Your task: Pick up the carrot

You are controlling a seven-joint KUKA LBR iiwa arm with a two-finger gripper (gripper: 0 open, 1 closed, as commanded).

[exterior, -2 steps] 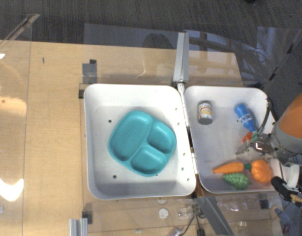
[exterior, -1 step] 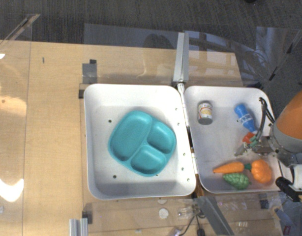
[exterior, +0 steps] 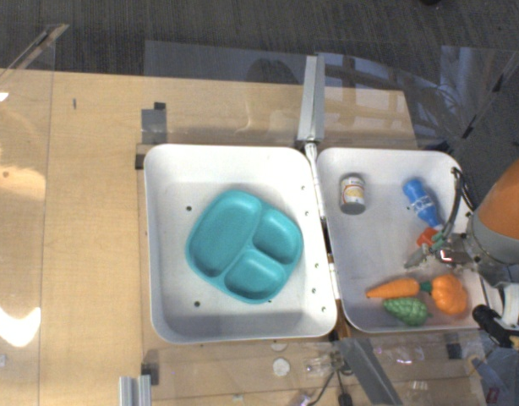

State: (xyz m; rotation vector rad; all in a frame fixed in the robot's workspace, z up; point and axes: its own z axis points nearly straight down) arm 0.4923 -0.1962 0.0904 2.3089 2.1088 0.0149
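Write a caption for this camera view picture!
Robot gripper hovers beside the orange carrot in the right white bin.

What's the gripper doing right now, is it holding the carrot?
Gripper: above the right bin, near the carrot but apart from it; grip state cannot be told.

The carrot point(exterior: 394, 289) is hemmed by a green vegetable point(exterior: 407, 310) and pumpkin point(exterior: 449, 295); its left lies open.

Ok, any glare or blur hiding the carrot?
Camera view: carrot is evenly lit and fairly sharp in the right bin; glare sits far off on the clear sheet at left; the gripper looks small and soft.
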